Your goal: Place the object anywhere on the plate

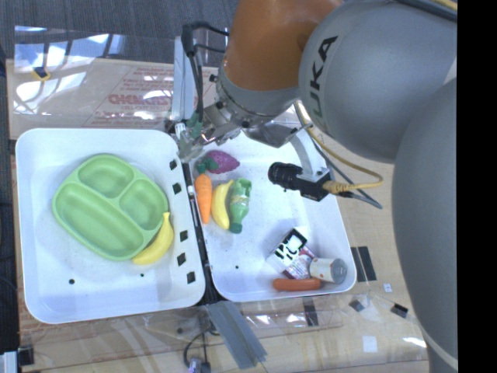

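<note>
Grey arm, gripper above carrot

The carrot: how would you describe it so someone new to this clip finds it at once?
Look in the right bin, near its left wall. The carrot lies at the left end of a row, beside a small banana and a green bottle. It is the only orange, tapered piece there.

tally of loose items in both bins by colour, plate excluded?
Yellow: 2, the curved yellow toy banana against the green divided plate, and the small yellow toy piece in the right bin
Orange: 2, the orange toy carrot and the orange-red toy sausage
Green: 1, the green toy vegetable
Purple: 1, the purple toy
Black-and-white: 1, the labelled tube
Total: 7
</note>
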{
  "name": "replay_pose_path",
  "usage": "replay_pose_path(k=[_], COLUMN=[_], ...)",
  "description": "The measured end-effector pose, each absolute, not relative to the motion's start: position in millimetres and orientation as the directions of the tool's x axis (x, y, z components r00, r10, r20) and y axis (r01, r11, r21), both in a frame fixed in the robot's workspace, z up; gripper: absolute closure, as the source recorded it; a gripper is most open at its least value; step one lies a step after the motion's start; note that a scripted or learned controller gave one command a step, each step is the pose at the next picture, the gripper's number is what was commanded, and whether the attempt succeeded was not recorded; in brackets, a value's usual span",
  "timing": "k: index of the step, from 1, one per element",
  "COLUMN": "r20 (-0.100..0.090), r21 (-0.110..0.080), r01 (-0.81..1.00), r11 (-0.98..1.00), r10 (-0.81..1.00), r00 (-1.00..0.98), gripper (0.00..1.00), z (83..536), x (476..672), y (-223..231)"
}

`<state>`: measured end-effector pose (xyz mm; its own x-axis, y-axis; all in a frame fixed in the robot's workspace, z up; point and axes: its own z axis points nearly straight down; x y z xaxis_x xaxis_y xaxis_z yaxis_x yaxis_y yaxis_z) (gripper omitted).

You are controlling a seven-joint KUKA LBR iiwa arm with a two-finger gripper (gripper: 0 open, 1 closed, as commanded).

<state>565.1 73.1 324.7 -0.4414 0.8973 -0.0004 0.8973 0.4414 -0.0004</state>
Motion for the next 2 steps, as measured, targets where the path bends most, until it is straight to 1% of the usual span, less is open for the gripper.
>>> replay_pose_path(k=[1,2], r20=[-0.001,-0.001], r21=[-0.002,-0.007], r01=[0.981,0.996], r11=[0.192,0.091], r10=[0.981,0.996], r00=[-0.192,-0.091], gripper=[1.00,1.00], z=[356.4,237.9], x=[629.5,622.3], y=[94.4,173.4])
